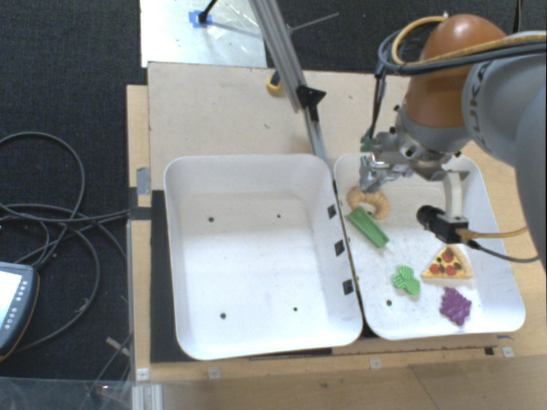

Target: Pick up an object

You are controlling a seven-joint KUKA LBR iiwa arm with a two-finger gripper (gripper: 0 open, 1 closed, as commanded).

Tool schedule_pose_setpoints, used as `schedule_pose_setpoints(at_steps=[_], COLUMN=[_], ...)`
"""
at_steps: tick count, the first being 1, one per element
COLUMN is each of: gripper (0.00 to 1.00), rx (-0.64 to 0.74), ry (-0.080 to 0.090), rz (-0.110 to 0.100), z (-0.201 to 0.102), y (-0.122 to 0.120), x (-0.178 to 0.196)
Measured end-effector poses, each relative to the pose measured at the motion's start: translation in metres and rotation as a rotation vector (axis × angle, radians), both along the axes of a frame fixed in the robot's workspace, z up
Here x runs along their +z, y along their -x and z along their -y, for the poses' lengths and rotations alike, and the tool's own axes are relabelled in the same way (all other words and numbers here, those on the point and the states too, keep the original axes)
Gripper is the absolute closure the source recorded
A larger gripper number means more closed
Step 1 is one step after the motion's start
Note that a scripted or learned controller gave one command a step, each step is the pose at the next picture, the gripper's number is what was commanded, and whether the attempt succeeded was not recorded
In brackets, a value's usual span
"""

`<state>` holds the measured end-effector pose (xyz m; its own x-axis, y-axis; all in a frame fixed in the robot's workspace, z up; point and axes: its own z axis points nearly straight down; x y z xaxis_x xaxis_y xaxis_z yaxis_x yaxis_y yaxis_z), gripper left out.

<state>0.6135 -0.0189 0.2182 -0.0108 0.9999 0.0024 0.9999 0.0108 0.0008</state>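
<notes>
In the right bin lie a tan pretzel-like ring, a green oblong piece, a small green leafy toy, a pizza slice toy and a purple grape bunch. My gripper hangs at the bin's far left part, right over the tan ring, its fingers reaching down to the ring's top edge. Nothing shows between the fingers. The arm's grey body and orange band cover the bin's far right corner.
The left bin sits beside the right one, sharing a raised divider with black marks. A grey slanted pole crosses the bench behind the bins. Cables and a tablet lie on the floor at the left.
</notes>
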Motion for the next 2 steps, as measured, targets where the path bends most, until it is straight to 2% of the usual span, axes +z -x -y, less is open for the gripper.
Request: schedule_pose_setpoints(at_steps=[2], gripper=[1.0], rx=[0.001], ry=[0.0], rz=[0.001], z=[-0.108], y=[0.003], x=[-0.004])
